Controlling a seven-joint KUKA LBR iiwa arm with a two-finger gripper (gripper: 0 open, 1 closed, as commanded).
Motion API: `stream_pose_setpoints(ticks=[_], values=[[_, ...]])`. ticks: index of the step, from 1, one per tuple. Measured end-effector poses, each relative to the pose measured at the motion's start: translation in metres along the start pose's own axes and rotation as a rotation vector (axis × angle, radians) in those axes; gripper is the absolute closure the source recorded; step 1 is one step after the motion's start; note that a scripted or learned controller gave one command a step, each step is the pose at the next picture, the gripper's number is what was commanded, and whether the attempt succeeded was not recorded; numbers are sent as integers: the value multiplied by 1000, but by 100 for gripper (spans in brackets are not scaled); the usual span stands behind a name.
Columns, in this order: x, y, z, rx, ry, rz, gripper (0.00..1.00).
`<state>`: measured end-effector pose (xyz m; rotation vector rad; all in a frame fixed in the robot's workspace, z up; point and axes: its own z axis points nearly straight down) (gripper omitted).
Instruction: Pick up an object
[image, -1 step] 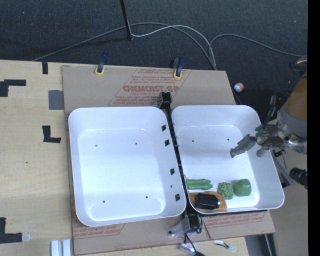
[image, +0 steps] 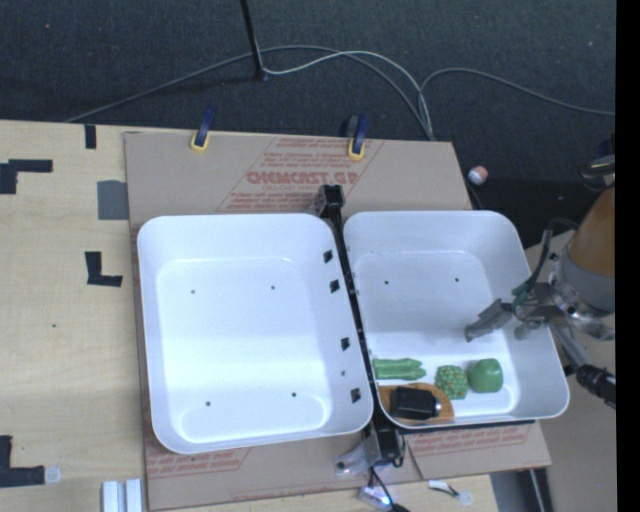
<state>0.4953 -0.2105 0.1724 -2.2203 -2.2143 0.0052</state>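
Note:
The right bin (image: 500, 235) holds several small objects along its near edge: a long green piece (image: 398, 368), a bumpy green piece (image: 451, 381), a round green ball (image: 486, 375) and a black object (image: 414, 403) lying on an orange-brown one (image: 440, 411). My gripper (image: 505, 322) reaches in from the right, over the right half of that bin. It sits just beyond the green ball, apart from it. It is open, with nothing between its fingers.
The left bin (image: 150, 300) stands beside the right one, joined by a black divider (image: 340, 290). Both rest on a cardboard sheet (image: 290, 175) clipped at the back. Cables run across the dark floor behind.

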Motion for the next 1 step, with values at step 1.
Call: stream_pose_setpoints(ticks=[1], values=[[-5,90,-56,-10,-3,-5,0]])
